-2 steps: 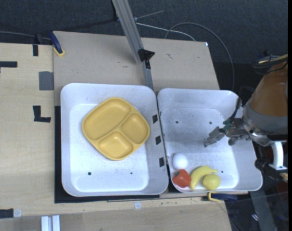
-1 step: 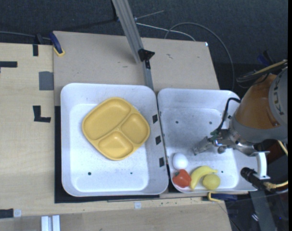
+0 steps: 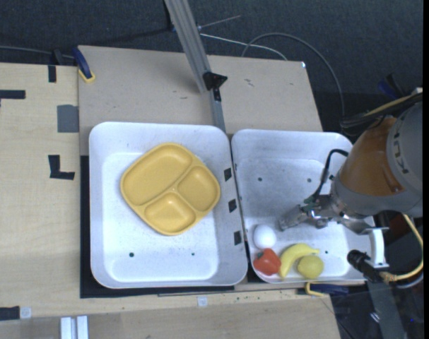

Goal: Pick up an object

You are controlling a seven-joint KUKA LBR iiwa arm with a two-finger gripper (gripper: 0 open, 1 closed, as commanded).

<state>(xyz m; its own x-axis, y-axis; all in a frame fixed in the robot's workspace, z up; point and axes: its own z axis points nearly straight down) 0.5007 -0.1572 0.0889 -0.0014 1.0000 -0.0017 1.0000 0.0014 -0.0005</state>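
Observation:
In the right bin (image 3: 285, 154) several small things lie bunched in the near left corner: a white egg-shaped object (image 3: 263, 236), a red fruit (image 3: 268, 261), a yellow banana (image 3: 293, 255) and a yellow-green round fruit (image 3: 311, 265). My gripper (image 3: 286, 220) hangs low over the bin's middle, pointing left. It sits just right of and slightly above the white object and above the banana. Nothing shows in its grasp. The orange band of the arm (image 3: 366, 164) rises behind it on the right.
The left bin (image 3: 108, 260) holds a yellow three-compartment plate (image 3: 170, 188). A grey metal post (image 3: 193, 41) slants down to the divider between the bins. Cables run along the bench's right side.

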